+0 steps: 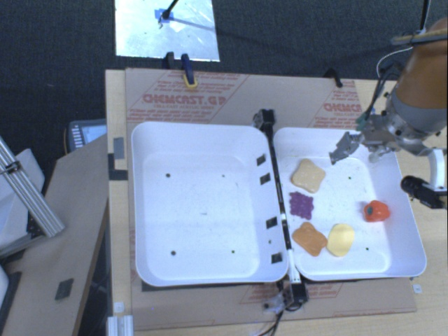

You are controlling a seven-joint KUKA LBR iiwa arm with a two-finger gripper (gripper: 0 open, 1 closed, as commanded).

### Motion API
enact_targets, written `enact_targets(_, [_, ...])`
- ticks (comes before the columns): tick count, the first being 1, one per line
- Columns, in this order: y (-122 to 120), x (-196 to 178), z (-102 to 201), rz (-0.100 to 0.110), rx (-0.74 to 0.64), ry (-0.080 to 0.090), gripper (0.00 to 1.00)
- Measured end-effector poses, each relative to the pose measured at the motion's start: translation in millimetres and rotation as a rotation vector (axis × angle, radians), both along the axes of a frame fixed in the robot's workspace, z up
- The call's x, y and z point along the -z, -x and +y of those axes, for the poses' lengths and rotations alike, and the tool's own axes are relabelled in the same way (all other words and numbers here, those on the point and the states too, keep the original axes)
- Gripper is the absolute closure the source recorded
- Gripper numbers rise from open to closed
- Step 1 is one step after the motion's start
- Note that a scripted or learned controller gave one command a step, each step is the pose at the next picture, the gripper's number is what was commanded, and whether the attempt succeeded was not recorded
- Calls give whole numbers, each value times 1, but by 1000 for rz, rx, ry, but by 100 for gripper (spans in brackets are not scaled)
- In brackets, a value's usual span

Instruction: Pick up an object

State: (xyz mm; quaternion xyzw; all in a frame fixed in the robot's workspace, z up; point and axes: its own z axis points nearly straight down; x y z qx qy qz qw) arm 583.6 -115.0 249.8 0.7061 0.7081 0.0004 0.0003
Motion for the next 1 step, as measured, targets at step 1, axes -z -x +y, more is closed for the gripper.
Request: enact_targets(1, [-31, -282, 79, -18, -5, 1, 0])
